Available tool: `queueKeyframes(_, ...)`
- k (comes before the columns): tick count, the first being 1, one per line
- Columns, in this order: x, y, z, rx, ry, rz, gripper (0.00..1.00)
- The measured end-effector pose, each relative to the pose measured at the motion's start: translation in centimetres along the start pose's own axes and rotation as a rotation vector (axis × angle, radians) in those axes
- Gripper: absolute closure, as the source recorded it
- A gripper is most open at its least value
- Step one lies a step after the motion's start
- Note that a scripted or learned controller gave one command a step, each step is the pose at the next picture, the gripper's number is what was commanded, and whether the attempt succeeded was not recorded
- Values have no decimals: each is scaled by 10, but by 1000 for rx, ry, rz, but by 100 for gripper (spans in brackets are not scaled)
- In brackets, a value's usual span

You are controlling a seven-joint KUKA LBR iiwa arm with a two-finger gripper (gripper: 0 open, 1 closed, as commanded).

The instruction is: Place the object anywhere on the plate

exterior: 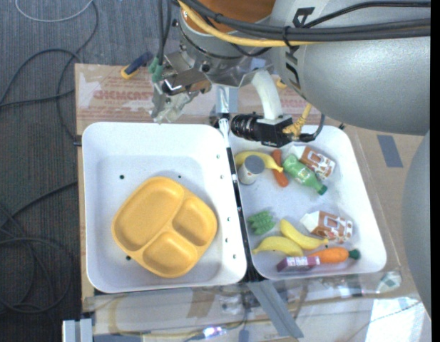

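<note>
- The pincer [165,104] hangs just beyond the far rim of the left bin [98,162].
- The plate [165,226] lies in that bin, nearer the camera than the pincer.
- The right bin [366,212] sits to the pincer's right, touching the left bin.
- In it, a can [253,166] lies closest to the pincer, a bottle [303,174] beyond it, and two bananas [287,238] and a carrot [334,256] farthest.

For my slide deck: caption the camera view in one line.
Claw above the left bin's far edge; yellow plate bare inside, toy food in the right bin.
</note>
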State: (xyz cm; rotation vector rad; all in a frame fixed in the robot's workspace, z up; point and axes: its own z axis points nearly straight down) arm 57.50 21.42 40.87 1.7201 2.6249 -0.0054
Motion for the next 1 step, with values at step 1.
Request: queueKeyframes(1,-100,-25,-23,3,-1,326,100)
